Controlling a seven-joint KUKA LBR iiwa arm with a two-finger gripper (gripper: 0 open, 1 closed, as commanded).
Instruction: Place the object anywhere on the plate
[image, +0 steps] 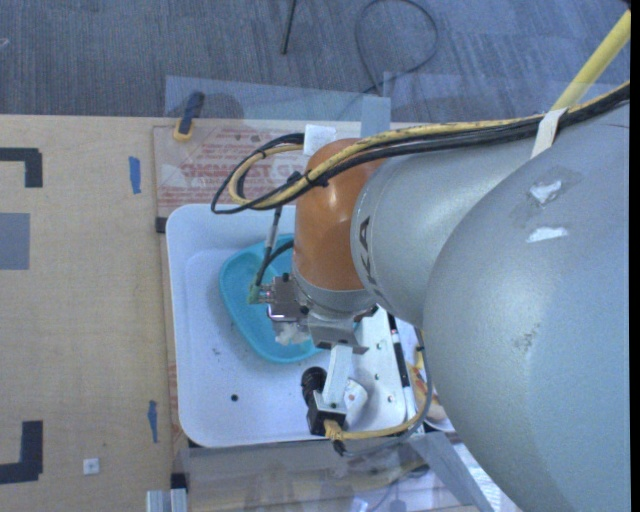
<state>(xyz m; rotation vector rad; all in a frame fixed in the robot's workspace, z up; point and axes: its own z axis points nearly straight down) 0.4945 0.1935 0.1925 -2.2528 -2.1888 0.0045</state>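
A light wooden bench (80, 300) carries a shallow white plastic bin (200, 400). In it lies a turquoise oval plate (240, 290), partly under the grey arm's wrist. The two-finger gripper (285, 320) sits over the plate's right part; its opening cannot be told.

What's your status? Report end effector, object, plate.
End effector over plate, fingers hidden. Object unseen under arm. Plate sits in white bin.
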